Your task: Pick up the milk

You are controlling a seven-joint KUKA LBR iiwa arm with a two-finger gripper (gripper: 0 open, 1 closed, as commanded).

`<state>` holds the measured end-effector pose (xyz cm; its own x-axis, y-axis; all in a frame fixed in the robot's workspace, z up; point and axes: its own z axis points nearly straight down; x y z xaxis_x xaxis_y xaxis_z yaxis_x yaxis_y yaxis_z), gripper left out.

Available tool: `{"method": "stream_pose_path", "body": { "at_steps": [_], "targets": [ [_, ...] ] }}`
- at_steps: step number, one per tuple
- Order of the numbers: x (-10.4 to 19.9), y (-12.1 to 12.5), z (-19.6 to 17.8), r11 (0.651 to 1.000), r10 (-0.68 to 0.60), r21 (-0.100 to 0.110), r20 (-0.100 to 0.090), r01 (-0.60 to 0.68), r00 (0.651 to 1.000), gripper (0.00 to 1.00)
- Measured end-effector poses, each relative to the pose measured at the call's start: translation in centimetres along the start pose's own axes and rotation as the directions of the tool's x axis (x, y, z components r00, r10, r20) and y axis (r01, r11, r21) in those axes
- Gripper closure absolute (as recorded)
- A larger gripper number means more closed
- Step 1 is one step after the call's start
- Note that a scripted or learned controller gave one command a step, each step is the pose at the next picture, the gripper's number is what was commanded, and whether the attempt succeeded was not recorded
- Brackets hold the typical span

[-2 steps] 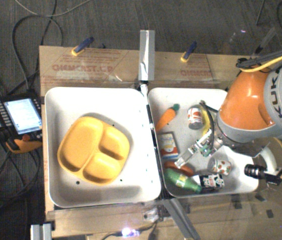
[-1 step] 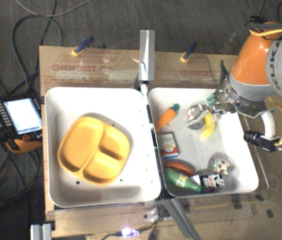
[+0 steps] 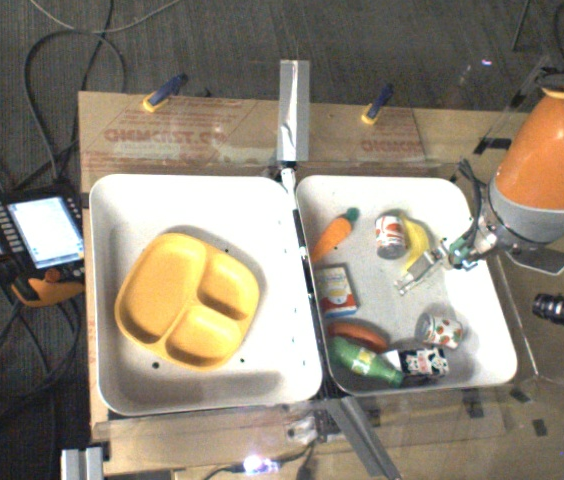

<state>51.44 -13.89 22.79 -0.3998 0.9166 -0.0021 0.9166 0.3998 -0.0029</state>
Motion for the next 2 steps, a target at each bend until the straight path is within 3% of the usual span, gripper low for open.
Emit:
{"method": "stream_pose_path", "body": {
  "at_steps": [1, 2],
  "targets": [
    [-1.8, -3.6, 5.0, 0.993, -0.117, -0.001, -0.002, 0.117, 0.993, 0.00],
    [-1.1, -3.8, 10.2, 0.973, -0.231, -0.002, -0.002, 0.231, 0.973, 0.00]
  ]
}}
